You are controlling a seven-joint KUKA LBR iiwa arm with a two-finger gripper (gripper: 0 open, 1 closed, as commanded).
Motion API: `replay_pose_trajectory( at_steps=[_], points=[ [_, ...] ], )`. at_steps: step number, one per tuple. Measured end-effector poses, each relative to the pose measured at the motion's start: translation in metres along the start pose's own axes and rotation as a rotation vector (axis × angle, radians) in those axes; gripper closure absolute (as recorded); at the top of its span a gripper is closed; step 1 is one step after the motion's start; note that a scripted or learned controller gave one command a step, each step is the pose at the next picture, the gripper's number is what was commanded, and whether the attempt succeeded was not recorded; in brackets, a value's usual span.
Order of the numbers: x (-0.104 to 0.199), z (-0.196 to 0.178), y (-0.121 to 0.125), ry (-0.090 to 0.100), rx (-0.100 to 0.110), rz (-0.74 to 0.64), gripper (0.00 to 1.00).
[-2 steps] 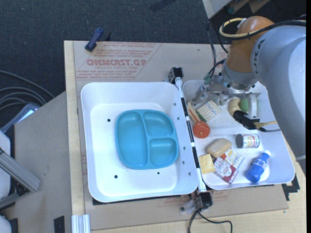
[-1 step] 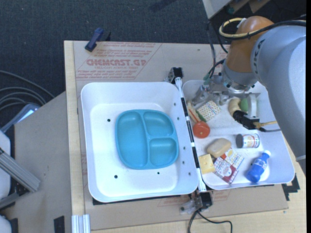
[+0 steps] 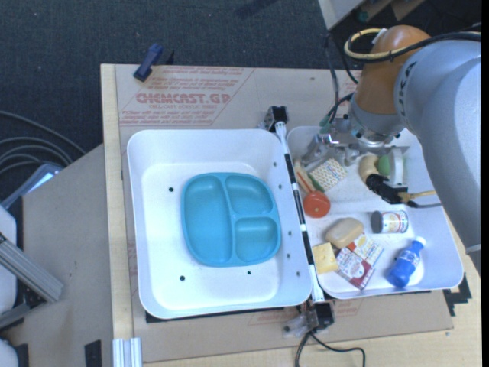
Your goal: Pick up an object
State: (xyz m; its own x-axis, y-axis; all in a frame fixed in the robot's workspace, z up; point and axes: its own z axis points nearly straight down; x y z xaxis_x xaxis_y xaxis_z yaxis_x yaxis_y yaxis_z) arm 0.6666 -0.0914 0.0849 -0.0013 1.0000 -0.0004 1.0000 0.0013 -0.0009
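Brown cardboard sheet (image 3: pixel 183 98) reading "CHEMCAST GP" behind the white bins, grey metal gripper (image 3: pixel 336 147) low over the right bin (image 3: pixel 435 274), grip cannot be told, blue divided plastic plate (image 3: pixel 229 219) in the left bin (image 3: pixel 153 174)

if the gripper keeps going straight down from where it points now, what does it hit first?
Probably the dotted packet: the gripper sits over the right bin's upper left corner, right above it. Depth is hard to judge from this slanted view, so the orange item nearby is possible.

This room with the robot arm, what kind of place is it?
Probably a robot test lab: a robot arm over two white bins, loose cables on carpet, toy food.
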Motion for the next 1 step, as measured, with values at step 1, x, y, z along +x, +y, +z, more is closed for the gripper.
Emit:
replay_pose_trajectory(
  at_steps=[1],
  points=[
    [0.0001,0.0000,0.0000,0.000,0.000,0.000,0.00]
  ],
)
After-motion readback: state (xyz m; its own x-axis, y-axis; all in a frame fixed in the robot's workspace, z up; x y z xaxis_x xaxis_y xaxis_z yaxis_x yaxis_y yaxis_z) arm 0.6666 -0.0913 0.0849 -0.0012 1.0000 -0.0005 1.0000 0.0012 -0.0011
